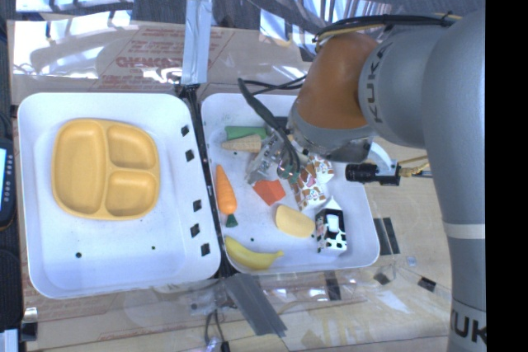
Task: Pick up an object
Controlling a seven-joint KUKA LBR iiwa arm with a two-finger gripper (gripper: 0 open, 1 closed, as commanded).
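Currently gripper [266, 163] low in right bin [363, 227], above orange-red block [268, 192]; finger state cannot be told. Corn-like piece [242, 145] and green piece [246, 131] just left of gripper. Carrot [225, 190] upright along bin's left wall. Yellow wedge [293, 222] beside black-and-white cow toy [332, 230]. Banana [250, 255] at near edge. Patterned item [313, 184] under wrist. Left bin [33, 210] holds yellow divided tray [106, 169].
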